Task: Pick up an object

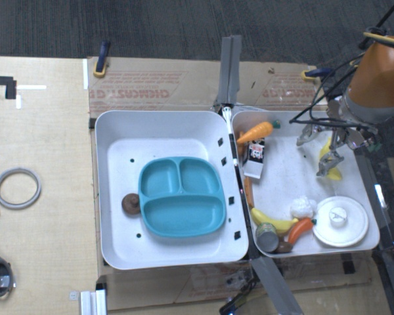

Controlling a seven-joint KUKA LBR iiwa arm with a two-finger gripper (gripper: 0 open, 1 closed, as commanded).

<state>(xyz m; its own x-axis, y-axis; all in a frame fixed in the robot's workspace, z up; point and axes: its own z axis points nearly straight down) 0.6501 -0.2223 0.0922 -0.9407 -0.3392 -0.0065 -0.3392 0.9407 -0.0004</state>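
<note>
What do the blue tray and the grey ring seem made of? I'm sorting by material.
Blue tray: likely moulded plastic, smooth with a soft sheen and rounded compartment walls. Grey ring: possibly a roll of tape or plastic; dull grey, too small to tell.

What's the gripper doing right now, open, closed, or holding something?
Gripper: over the right bin, at a yellow object; a grasp cannot be told.

Two bins [105, 195], perhaps two carrots [256, 132].
</note>
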